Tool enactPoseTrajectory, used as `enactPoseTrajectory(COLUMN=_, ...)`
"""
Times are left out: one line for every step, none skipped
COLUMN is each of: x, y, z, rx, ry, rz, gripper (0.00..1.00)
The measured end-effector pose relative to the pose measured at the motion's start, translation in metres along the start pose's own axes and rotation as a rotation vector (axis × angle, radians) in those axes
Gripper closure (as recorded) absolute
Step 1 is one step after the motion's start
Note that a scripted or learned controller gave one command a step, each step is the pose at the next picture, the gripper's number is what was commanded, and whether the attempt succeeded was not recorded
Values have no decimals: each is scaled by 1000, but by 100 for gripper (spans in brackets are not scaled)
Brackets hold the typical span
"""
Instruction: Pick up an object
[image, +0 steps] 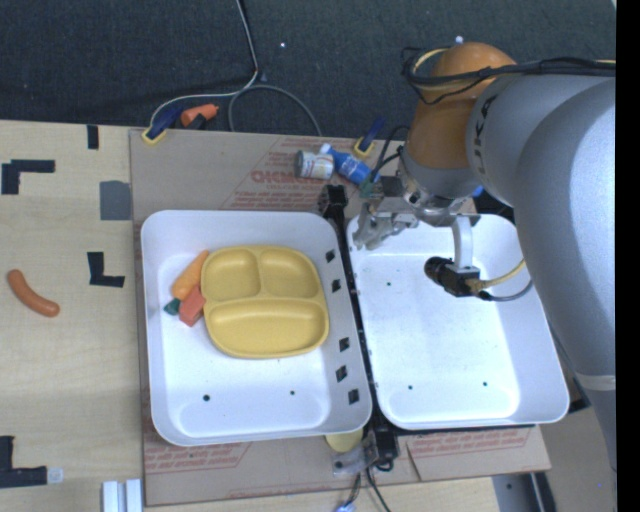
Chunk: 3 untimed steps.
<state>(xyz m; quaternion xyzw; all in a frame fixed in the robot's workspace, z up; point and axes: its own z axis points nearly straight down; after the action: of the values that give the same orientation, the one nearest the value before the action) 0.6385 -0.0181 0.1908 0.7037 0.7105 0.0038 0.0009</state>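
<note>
Big and grey, the robot arm (560, 200) fills the right side and sits closest to the camera, with an orange band (450, 110) above its wrist. It reaches over the top edge of the right white bin (470, 400). The left white bin (240, 410) sits just beside it, and the two touch along a row of black clips.

A yellow plate (265, 300) with three sections lies flat in the left bin. It looks like a kid's lunch tray. Tucked against its left edge is an orange toy carrot (188, 275), and just below that sits a small red and green piece (185, 310) that is too little to name.

The gripper (385, 228) hangs near the top left corner of the right bin, close to the wall between the bins. I cannot tell if its fingers are spread or pinched, and I see nothing between them.

Far to the left, on the bench, lies a toy sausage (33, 293), well apart from both bins.
</note>
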Motion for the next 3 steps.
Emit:
enactPoseTrajectory(x=-61, y=30, z=3, rx=5, ry=-6, rz=11, gripper=100)
enactPoseTrajectory(x=37, y=30, z=7, rx=7, ry=-3, rz=1, gripper=100)
enactPoseTrajectory(x=-28, y=30, z=-19, rx=6, ry=-7, rz=13, gripper=100)
